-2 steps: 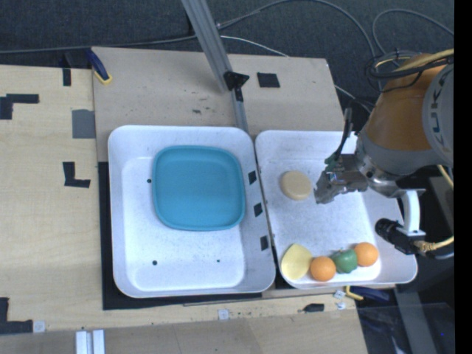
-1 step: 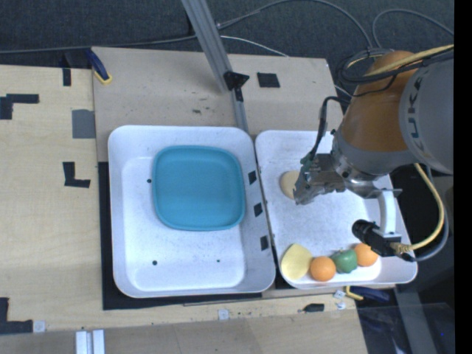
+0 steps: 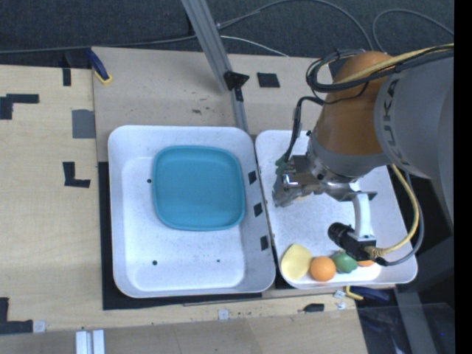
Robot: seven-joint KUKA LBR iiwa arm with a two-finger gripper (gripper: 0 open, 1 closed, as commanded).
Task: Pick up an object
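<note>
My gripper (image 3: 284, 190) hangs over the left part of the right bin (image 3: 324, 212), close to its left wall. A pale yellow piece (image 3: 295, 260), an orange ball (image 3: 322, 268) and a small green object (image 3: 344, 261) lie in a row along the right bin's near edge, below the gripper and apart from it. A further small orange bit (image 3: 365, 263) sits right of the green object. I see nothing between the fingers from this angle.
The left bin (image 3: 133, 271) holds a turquoise square plate (image 3: 198, 186) in its upper middle. A slanted grey pole (image 3: 214, 43) crosses the bench behind the bins. The arm's grey and orange body covers the right bin's far part.
</note>
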